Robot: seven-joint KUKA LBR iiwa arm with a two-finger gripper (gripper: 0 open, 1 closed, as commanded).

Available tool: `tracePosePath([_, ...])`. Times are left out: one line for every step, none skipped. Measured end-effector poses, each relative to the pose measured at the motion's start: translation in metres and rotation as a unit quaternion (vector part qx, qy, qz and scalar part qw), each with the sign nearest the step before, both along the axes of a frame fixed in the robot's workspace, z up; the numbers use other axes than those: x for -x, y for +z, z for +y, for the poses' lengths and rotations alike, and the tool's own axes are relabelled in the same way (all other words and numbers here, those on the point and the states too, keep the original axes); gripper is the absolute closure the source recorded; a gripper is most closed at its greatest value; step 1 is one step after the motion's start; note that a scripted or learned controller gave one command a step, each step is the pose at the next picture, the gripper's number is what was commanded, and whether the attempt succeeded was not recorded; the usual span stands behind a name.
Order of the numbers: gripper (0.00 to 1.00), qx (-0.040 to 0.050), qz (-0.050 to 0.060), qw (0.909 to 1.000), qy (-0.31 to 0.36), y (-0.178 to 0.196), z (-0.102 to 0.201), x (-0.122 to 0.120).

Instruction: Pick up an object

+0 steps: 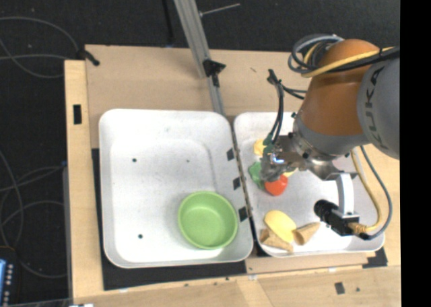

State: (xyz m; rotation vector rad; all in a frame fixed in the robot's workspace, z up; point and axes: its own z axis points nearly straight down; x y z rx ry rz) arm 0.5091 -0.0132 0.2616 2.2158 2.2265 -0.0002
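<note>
Down at the bottom of the frame, two white bins sit side by side on the wooden bench [145,77]. The left bin [151,157] has exactly one thing in it: a green bowl [207,220], upright, in its lower right corner, close to the wall shared with its neighbour.

The right bin [250,128] is the busy one, with six small things. Along its bottom edge there's one rounded yellow piece [279,223], and touching it are two tan pieces: one [307,233] just to its right, the other [274,239] at its lower left.

Moving up the frame to mid-bin, here's the gripper [273,164], right over a tight cluster near the bin's left wall. One orange-red piece [276,186] sits directly under it, touching or very nearly so. One green piece [256,172] is just beside that on the left, hard up against the gripper. Whether the gripper is spread or pinched together, I can't tell from up here, and I can't say either piece is actually gripped.

A touch higher, one small yellow piece [259,146] peeks out at the gripper's upper left.

Above all that looms the single arm [337,100], orange band and grey wrist, coming in from the right edge of the frame and covering the bin's upper right.

At the top of the frame, one metal rail [185,9] slants down to the gap between the two bins.
</note>
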Motion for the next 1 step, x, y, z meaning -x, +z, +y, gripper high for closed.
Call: tracePosePath([1.00,-0.0001,0.000,1.0000,0.000,-0.0049,0.0470,0.0154])
